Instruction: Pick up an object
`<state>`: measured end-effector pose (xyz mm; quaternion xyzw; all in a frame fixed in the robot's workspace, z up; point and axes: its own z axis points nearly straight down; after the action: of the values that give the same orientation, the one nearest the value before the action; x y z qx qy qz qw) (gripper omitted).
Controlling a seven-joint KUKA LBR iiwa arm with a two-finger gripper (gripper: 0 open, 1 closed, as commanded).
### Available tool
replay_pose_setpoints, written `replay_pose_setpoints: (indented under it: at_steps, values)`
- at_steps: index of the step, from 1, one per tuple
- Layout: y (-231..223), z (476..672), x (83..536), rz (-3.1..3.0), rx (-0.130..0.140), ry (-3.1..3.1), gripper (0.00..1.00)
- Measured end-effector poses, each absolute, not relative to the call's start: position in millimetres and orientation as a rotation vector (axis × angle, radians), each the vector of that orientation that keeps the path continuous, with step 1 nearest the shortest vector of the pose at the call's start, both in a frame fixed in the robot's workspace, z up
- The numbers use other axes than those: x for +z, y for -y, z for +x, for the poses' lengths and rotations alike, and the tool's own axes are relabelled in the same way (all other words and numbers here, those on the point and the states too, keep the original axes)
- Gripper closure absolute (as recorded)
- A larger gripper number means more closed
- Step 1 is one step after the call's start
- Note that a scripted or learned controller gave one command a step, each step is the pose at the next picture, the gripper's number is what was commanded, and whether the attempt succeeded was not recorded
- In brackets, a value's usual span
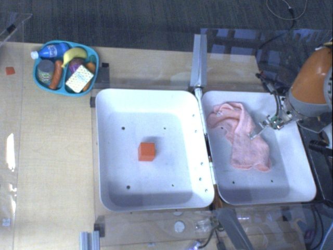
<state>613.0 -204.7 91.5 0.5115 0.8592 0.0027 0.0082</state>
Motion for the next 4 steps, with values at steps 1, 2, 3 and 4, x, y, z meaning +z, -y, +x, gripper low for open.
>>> replay_pose_setpoints:
  at_steps: [1,2,3,4]
  values:
    - [203,606.9,92,1.537,0.008,-2.719,0.00]
    - [189,601.1,92,1.530,0.007,-2.723,0.00]
    - [206,576.6,92,1.341,0.006,-2.819,0.00]
    - [167,636.4,91,1.112,0.007,-2.919,0.00]
